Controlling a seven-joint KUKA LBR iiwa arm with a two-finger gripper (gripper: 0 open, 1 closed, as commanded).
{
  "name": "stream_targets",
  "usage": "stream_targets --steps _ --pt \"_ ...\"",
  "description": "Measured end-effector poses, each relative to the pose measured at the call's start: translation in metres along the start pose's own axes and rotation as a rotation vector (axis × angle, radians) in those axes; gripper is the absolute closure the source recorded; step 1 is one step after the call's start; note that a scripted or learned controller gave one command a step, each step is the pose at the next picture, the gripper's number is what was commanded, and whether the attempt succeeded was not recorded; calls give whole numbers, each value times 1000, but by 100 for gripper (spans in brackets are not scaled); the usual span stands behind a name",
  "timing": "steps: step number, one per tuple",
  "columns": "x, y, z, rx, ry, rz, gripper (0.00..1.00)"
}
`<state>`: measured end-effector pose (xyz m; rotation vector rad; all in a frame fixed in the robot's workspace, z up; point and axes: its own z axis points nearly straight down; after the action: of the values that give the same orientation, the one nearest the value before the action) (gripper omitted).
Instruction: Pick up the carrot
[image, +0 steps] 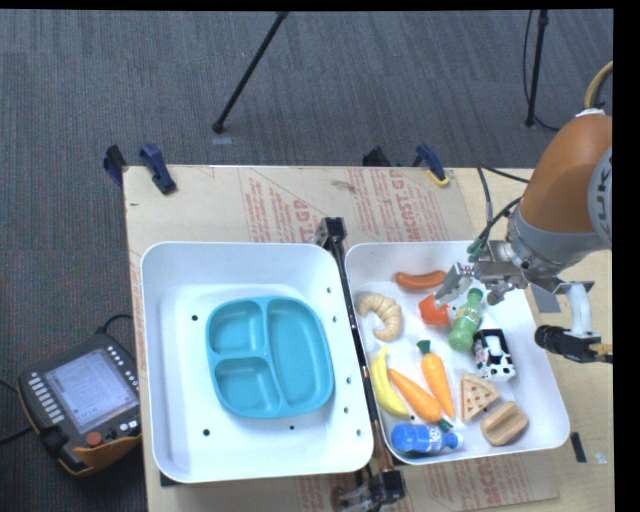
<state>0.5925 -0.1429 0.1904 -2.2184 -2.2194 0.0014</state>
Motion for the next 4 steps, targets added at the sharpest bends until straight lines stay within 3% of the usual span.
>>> stream_targets --steps 1,2,3,4 --pt "56 -51 103 1 0 -40 0" --pt "55 -51 93 2 1 -34 100" --pt "77 -117 3 -1 -1 173 100" --pt "77 -117 4 -1 0 175 0"
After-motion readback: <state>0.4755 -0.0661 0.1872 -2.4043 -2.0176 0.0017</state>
